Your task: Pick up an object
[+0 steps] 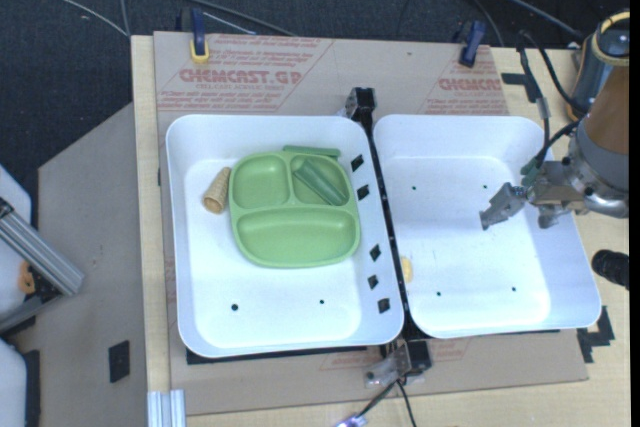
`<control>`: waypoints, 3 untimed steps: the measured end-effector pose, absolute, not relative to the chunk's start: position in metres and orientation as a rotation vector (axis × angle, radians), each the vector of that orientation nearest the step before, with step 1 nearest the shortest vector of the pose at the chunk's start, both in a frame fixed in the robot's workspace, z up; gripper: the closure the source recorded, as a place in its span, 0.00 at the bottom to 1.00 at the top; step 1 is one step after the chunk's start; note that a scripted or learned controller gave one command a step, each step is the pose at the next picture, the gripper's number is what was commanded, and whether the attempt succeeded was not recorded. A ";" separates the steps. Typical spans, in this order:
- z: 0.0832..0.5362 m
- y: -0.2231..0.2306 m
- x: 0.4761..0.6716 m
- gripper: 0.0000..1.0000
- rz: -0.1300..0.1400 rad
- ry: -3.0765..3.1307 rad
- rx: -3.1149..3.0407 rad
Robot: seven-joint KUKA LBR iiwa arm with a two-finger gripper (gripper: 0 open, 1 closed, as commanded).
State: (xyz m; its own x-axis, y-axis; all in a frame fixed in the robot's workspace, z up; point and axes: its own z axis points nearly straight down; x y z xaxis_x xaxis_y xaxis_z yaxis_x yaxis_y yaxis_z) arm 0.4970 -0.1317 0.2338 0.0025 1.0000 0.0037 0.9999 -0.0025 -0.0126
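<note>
Green three-compartment plastic plate (293, 211) in left white bin (200, 315), small tan cone (216, 190) touching its left edge; well left of the gripper (510, 205), across divider. Claw state: cannot tell.

We count two white bins (190, 245), one green divided plate (290, 235), one green utensil (320, 177), one waffle cone (216, 190), two blue clamps (199, 30), one gripper (520, 205).

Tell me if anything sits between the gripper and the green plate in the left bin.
Only the raised rims where the two bins meet. The gripper hangs over the right bin; the green plate lies in the left bin.
</note>
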 end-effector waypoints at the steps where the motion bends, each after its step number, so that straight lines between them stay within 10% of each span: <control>1: 0.239 -0.132 0.499 0.00 0.000 -2.220 -2.219; 3: 0.112 -0.128 0.494 0.00 0.006 -2.215 -2.216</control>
State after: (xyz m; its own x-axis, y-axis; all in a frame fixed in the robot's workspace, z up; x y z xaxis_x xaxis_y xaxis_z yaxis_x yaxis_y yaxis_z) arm 0.4940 -0.1281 0.1122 0.0004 1.0000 0.0035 1.0000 -0.0004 -0.0088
